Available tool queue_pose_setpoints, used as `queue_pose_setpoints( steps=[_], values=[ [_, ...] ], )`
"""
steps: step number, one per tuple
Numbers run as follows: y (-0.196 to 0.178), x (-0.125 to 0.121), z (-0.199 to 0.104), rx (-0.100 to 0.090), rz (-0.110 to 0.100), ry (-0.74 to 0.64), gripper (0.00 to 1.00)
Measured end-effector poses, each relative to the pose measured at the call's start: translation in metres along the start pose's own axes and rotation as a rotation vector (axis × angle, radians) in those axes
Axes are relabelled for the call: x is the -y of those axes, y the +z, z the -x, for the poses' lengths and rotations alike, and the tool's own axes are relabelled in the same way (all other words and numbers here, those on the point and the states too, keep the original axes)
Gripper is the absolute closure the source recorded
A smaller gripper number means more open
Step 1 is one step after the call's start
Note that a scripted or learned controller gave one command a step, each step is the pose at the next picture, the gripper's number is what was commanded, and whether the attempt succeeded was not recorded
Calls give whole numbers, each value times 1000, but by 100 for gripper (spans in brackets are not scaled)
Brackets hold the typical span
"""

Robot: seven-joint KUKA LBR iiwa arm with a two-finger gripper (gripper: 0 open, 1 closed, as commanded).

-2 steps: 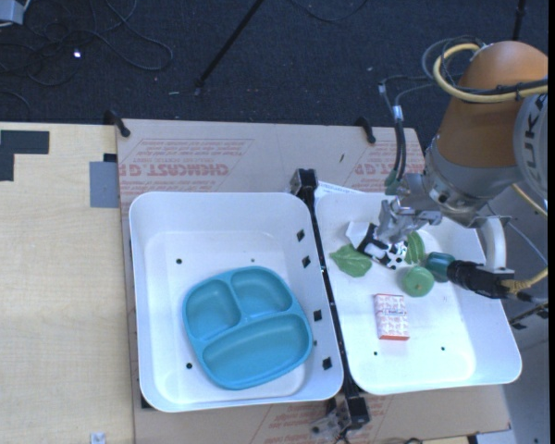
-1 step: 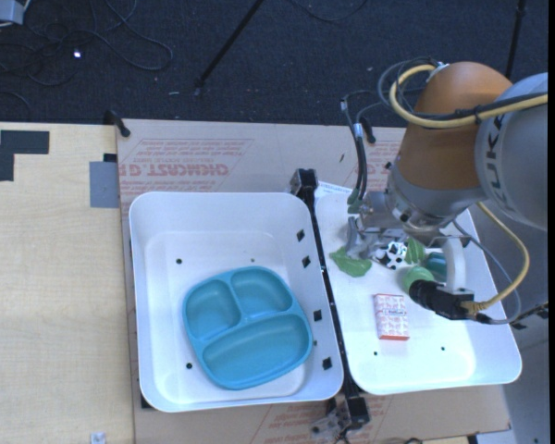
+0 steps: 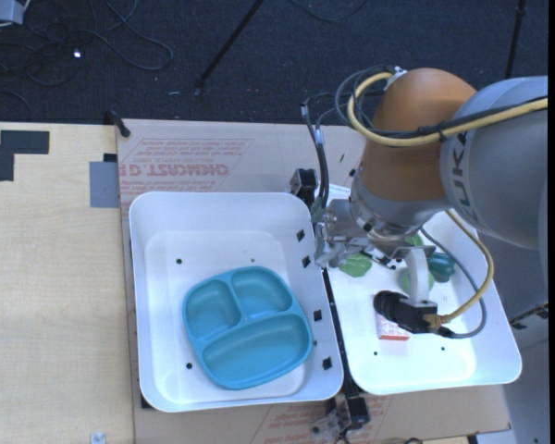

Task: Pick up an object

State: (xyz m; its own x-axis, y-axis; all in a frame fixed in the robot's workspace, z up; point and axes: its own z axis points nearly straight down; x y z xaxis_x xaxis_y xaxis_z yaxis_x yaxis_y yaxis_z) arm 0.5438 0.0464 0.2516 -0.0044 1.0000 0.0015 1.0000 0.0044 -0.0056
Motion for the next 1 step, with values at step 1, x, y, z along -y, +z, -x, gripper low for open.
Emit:
queue_pose_setpoints(
  steps=[1],
  values=[
    [-1, 17, -56, 0, -1, -1, 100]
  ],
)
